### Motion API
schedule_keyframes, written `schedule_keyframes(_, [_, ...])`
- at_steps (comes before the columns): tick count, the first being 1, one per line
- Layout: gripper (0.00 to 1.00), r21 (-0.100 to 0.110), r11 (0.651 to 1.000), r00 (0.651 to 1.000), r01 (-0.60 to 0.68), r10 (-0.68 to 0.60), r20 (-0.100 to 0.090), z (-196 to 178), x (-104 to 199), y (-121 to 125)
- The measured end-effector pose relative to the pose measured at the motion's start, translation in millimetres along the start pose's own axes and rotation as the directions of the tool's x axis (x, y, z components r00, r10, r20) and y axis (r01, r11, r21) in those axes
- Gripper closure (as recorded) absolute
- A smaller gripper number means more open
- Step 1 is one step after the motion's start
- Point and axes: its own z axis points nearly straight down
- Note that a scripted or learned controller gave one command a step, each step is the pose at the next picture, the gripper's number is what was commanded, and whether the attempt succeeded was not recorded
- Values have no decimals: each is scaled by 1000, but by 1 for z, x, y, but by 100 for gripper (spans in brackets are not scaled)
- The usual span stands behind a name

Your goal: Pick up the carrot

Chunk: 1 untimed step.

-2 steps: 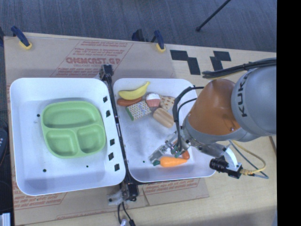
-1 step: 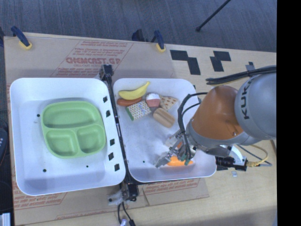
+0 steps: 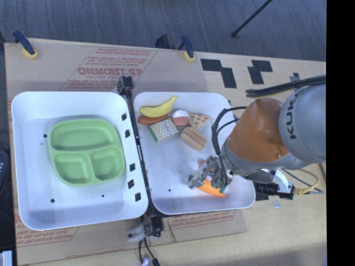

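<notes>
Where the arm (image 3: 277, 132) reaches in from the right, I see my gripper (image 3: 209, 175) low over the right bin (image 3: 166, 201), near its front right corner; I cannot tell how the claw stands. The carrot (image 3: 212, 190) lies on the bin floor right at the claw's tip. Toward the bin's back edge cluster a banana (image 3: 158, 106), a patterned block (image 3: 163, 129) and a wooden piece (image 3: 193, 138). The left bin (image 3: 28, 204) carries a green divided plate (image 3: 86, 151).
</notes>
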Motion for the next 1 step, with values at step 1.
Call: schedule_keyframes(1, [100,-3,887,887,-462,462,4,-85,-1,40])
